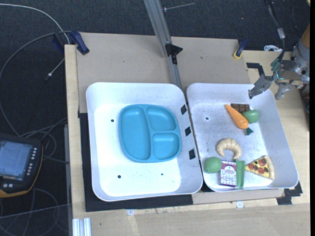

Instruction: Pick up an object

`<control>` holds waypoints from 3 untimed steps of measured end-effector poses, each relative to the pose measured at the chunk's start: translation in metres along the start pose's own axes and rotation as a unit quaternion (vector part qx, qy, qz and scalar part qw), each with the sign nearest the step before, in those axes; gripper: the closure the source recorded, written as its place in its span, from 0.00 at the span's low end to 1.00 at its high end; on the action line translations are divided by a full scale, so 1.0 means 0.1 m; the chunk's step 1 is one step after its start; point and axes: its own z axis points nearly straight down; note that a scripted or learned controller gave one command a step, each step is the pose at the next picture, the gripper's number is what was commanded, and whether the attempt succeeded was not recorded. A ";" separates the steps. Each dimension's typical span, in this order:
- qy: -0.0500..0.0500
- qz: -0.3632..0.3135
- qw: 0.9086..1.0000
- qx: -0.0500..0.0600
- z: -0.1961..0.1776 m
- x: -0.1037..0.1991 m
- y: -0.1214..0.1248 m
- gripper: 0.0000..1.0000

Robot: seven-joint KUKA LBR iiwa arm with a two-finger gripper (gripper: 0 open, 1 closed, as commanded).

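Observation:
My gripper hangs open above the far right rim of the right bin, with nothing between its fingers. Just below and left of it lie an orange carrot, a brown chocolate piece and a green round fruit. Nearer the front of that bin are a croissant, a green lime, a pink-and-white packet with a green stick beside it, and a pizza slice.
The left bin holds a blue divided plate. A metal pole slants over the bench from the back. Blue clamps grip the bench's far corners, and a tablet-like pendant lies on the floor at left.

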 end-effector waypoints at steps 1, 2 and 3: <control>0.000 0.000 1.000 0.000 0.00 0.00 0.00 0.00; 0.001 0.000 1.000 0.003 0.61 0.07 -0.02 0.00; 0.001 0.000 1.000 0.002 1.05 0.06 0.02 0.00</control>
